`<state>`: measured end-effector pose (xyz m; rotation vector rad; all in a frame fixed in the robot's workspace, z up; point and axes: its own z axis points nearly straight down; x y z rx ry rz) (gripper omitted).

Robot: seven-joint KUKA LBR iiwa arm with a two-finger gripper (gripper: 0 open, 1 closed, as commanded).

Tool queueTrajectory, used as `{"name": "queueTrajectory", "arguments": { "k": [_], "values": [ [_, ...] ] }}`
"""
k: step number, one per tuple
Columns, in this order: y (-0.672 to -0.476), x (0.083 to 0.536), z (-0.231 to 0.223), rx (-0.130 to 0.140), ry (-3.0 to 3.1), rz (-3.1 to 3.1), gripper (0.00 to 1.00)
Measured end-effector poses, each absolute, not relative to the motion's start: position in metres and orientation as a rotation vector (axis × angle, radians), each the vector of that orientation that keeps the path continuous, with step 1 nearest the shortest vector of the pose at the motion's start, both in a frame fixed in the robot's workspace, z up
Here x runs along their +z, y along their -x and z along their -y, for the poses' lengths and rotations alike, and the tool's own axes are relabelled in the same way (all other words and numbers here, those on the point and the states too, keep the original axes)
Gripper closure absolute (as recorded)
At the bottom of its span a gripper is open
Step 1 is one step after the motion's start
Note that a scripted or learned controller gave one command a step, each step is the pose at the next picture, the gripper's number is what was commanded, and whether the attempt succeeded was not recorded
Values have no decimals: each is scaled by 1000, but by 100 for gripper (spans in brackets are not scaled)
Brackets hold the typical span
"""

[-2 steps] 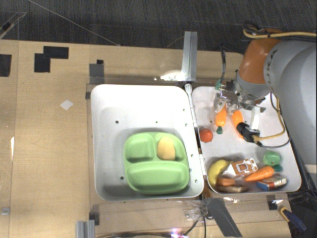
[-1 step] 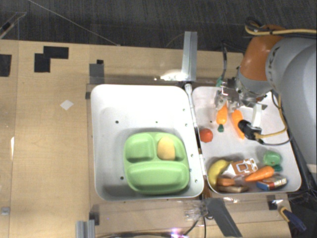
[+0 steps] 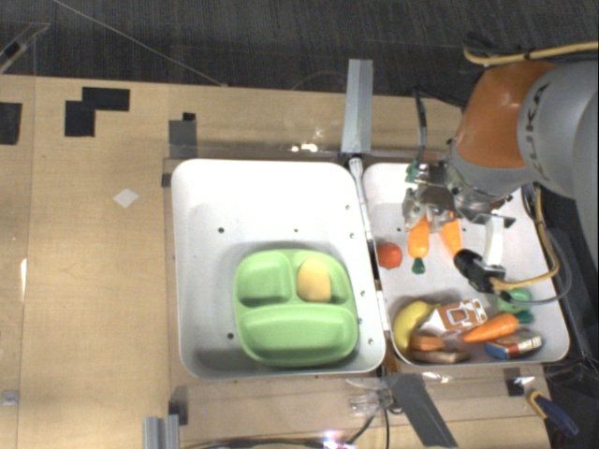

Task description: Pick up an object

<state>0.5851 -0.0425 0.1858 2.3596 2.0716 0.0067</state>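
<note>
I see the gripper (image 3: 432, 215) low over the right bin (image 3: 384, 187), in its upper half, and I cannot tell whether it is open or closed. Two small carrots (image 3: 419, 238) hang or lie right under it, orange with green tips pointing down the picture; they look touching the gripper's underside, but I cannot say whether either is actually gripped.

Just left of them a small tomato (image 3: 389, 254) sits by the bin's left wall. Toward the near end of the same bin lies a heap: a banana (image 3: 408, 320), a larger carrot (image 3: 490, 328) and some packaged items I cannot make out, all well below the gripper.

The arm comes in from the right, its orange band (image 3: 496, 115) above the wrist, the grey link (image 3: 569, 129) behind it, the wrist bent downward into the bin.

In the left bin (image 3: 206, 251) a green divided tray (image 3: 295, 307) holds a lemon (image 3: 315, 280) in its upper right compartment. Both bins rest on the tabletop (image 3: 84, 279).
</note>
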Motion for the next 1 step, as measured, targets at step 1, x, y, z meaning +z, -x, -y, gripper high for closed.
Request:
{"name": "queueTrajectory", "arguments": {
  "k": [1],
  "values": [
    [-613, 186, 33, 6, -2285, -2152, 100]
  ]
}}
